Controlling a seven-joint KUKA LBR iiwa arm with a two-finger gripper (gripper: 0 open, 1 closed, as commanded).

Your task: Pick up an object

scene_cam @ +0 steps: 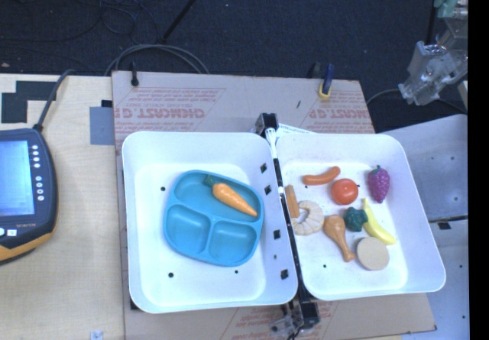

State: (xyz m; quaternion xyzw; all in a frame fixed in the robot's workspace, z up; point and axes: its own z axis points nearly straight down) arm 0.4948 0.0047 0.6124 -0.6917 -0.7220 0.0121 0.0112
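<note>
Lying in the large upper compartment of a blue plastic divided plate (200, 233), an orange toy carrot (234, 199) is seen, its thick end toward the plate's upper left. The plate is carried by the left white shallow bin (145, 254).

Right of the plate, past the black clips joining the two bins, the right white shallow bin (412, 254) is filled with toy food: a brown sausage (321, 176), a red tomato (344, 191), a purple grape bunch (378, 182), a pale ring-shaped shrimp (308, 218), a tan drumstick (338, 233), a green broccoli piece (354, 218), a yellow banana (377, 225) and a beige round disc (373, 254). All are kept well apart from the plate.

Far up and right of the plate, beyond both bins, the grey tool (432, 75) is held above the dark floor; whether it is spread or closed cannot be told, and nothing is seen in it.

Left of the plate, on the pale wooden counter (76, 270), a handheld control pendant with a lit screen (23, 186) is rested.
</note>
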